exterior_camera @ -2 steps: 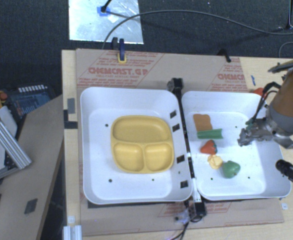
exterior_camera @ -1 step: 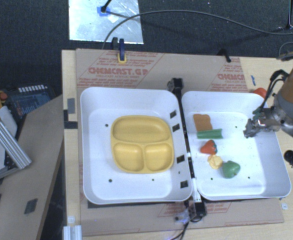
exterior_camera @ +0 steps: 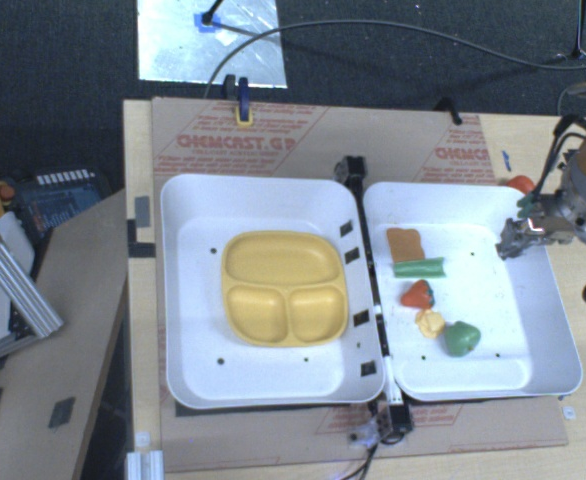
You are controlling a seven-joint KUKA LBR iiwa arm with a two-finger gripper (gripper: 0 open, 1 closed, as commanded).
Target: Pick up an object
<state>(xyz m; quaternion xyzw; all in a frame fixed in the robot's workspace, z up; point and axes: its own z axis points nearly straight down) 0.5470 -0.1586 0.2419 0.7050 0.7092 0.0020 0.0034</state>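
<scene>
The right bin (exterior_camera: pixel 543 313) holds several toy foods: a brown slab (exterior_camera: pixel 404 242), a green bean-like stick (exterior_camera: pixel 418 266), a red strawberry-like piece (exterior_camera: pixel 417 294), a small yellow piece (exterior_camera: pixel 429 322) and a green pepper-like piece (exterior_camera: pixel 461 338). My gripper (exterior_camera: pixel 521 230) hangs over the bin's right rim, to the right of the foods and apart from them. Nothing shows between its fingers.
The left bin (exterior_camera: pixel 188 268) holds a yellow compartment plate (exterior_camera: pixel 279 287). A black divider with clips (exterior_camera: pixel 361 268) runs between the bins. An orange object (exterior_camera: pixel 521 184) lies beyond the right bin's far corner. Cables cross the dark floor behind the bench.
</scene>
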